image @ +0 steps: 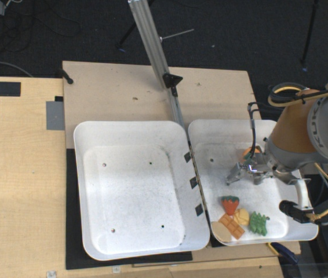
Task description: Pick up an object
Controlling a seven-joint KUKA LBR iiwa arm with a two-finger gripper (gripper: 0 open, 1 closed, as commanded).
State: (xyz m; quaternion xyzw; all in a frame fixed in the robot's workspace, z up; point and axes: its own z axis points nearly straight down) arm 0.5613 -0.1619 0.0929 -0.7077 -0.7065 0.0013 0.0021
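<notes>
White plastic, the right bin, carries my targets at its near end: a red strawberry, a tan waffle piece and a green piece, packed close. I fear a descent here closes on bare floor. My hand hovers beyond them; whether its fingers are apart, I cannot tell.

Arm over right bin; toys at its near edge.
</notes>
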